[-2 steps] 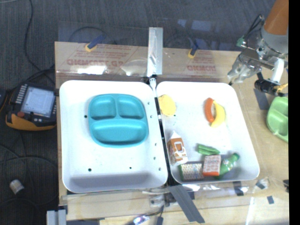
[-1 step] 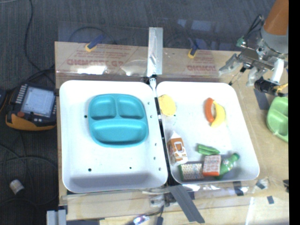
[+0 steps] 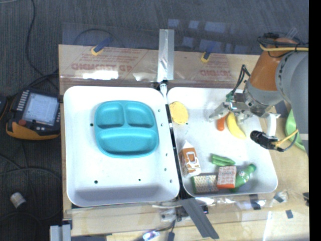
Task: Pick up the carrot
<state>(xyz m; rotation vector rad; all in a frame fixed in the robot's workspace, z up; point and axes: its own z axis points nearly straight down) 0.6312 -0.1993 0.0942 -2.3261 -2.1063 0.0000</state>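
Robot lab: teach pendant (image 3: 31,115), cables (image 3: 20,14)

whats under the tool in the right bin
Under the tool lie an orange carrot and a banana, side by side. Their upper ends are covered by it.

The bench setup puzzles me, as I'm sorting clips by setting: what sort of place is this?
Probably a robotics lab: a robot arm reaches over two white bins of toy food, a handheld control pendant lies on carpet, and cables trail around.
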